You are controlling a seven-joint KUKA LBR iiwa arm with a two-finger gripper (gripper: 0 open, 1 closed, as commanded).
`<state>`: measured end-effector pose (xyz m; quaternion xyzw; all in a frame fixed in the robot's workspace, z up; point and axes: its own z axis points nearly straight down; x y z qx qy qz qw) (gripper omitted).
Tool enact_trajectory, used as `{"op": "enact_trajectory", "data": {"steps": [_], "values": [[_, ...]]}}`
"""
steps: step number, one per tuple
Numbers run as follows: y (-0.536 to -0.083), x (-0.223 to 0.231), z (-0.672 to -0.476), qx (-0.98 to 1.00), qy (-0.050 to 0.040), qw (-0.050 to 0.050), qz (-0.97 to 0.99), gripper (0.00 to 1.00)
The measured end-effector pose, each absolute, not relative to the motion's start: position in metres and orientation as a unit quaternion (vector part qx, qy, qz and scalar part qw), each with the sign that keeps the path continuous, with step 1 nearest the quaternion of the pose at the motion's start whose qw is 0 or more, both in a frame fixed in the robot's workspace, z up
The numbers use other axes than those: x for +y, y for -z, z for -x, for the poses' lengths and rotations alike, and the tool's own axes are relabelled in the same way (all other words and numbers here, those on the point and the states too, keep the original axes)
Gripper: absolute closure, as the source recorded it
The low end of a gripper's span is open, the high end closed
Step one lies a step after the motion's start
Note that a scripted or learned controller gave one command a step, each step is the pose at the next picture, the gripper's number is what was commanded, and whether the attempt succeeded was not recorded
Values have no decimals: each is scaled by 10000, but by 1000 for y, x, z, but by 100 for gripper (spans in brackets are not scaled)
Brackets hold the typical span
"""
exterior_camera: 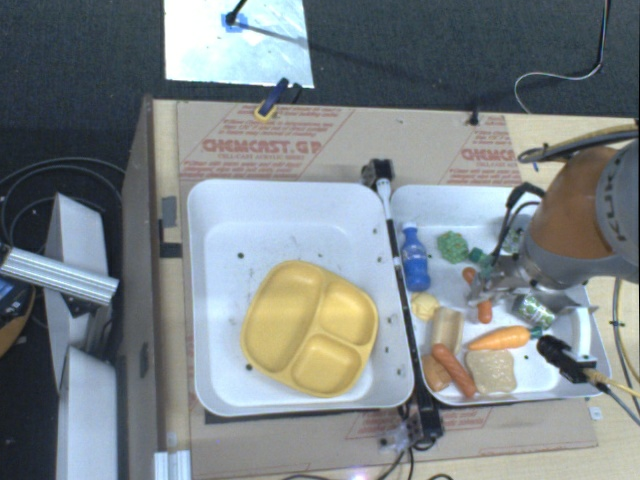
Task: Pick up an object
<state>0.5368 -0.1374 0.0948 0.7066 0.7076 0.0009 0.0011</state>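
Lowest in the frame, and so nearest the camera, a pale bread slice (491,371) lies at the front of the right bin (440,206), with an orange carrot (498,338) just behind it and a reddish sausage (455,369) just to its left.

Further back from the bread slice, a blue bottle (412,258) lies along the bin's left wall, and a green leafy toy (452,246) sits just right of the bottle. A small yellow piece (424,306) lies between the bottle and the bread.

The gripper (487,286) hangs low, behind the bread slice and just above the carrot, at a small red-orange piece (485,311) — whether it is parted or closed, I cannot tell. Nothing can be seen held.

In the left bin (210,218), well left of the bread slice, rests a yellow divided tray (310,326).

Judged as toy food, the carrot looks light, stiff and smooth, likely slippery. Taking it across its thicker middle, not the tapered tip, seems safest — neighbours crowd close, so a narrow approach would help.
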Motion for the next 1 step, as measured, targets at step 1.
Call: {"op": "enact_trajectory", "data": {"steps": [1], "values": [[-186, -70, -578, 7088, -19, 13, -7054, 100]]}}
